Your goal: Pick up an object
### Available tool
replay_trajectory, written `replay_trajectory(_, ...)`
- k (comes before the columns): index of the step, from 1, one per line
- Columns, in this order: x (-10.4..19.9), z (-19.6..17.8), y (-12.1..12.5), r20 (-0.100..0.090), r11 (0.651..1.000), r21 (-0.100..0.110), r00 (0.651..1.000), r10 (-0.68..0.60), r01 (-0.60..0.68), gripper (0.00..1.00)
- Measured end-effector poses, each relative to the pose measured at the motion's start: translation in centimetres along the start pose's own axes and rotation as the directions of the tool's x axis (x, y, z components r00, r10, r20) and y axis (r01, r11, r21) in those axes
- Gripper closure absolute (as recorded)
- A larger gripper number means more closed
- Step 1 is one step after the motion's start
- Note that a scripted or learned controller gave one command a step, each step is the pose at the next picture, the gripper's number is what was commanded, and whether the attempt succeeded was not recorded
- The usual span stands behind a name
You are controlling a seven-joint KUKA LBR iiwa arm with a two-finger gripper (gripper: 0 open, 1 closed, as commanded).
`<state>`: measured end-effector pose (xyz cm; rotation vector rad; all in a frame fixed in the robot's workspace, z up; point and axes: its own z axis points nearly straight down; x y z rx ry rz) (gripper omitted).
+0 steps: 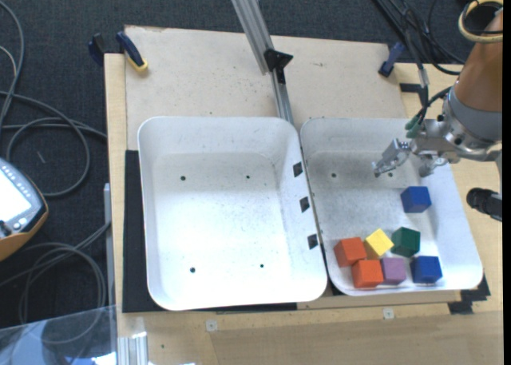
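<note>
Camera view, read from left to right, starts with dark carpet crossed by loose cables (pixel 48 128), then the tan bench (pixel 207 76) with two blue clamps at its far edge, one with a yellow tip near the left corner (pixel 132 50) and one toward the right (pixel 391 58). A slanted metal rail (pixel 254 24) runs down to the seam between two white bins. The left bin (pixel 160 136) holds no blocks; its floor shows only dark specks and a few small holes. The right bin (pixel 319 136) holds seven blocks in all: two orange (pixel 349 251) and (pixel 367 273), one yellow (pixel 379 242), one purple (pixel 394 269), one green (pixel 407 240), and two blue, one (pixel 426 268) in the near cluster and another (pixel 415 199) apart, further back. The six clustered blocks sit close together by the bin's near right corner. The gripper (pixel 391 160) hangs over the right bin's middle, just beyond the lone blue block, nothing between its fingers; whether they are spread or closed cannot be told. The grey arm (pixel 479 116) with its orange band enters from the right.
</note>
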<state>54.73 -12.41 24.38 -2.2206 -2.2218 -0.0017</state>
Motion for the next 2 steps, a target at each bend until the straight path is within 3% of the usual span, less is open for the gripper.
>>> replay_trajectory(1,-5.8,7.2,0.5,-0.001,1.000,0.008,1.000,0.005,-0.005,0.00)
replay_trajectory(2,-9.0,12.7,-0.9,0.008,1.000,-0.015,1.000,-0.001,0.001,0.00)
